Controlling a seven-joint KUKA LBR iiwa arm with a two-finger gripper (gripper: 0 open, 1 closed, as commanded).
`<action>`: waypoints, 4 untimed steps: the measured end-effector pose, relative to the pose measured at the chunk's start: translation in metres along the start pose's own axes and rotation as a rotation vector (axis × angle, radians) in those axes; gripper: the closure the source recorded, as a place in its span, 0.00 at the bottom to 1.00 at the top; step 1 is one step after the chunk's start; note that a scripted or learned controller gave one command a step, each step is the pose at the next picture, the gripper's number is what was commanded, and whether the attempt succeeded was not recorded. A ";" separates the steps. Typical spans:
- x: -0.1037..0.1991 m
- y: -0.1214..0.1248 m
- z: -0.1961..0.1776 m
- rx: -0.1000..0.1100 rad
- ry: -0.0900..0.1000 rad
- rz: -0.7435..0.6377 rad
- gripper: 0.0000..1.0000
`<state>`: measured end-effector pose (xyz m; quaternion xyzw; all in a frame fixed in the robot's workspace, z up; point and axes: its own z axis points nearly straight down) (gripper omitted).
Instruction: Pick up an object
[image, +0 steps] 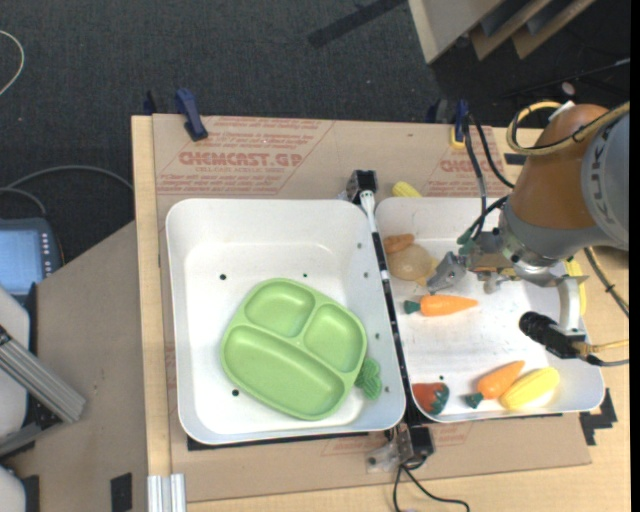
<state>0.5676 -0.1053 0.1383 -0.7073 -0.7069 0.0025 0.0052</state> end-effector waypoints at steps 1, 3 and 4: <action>0.006 -0.002 0.053 -0.017 -0.010 0.000 0.00; -0.043 0.052 0.053 -0.016 -0.007 0.000 1.00; -0.040 0.050 0.053 -0.011 -0.004 0.000 0.00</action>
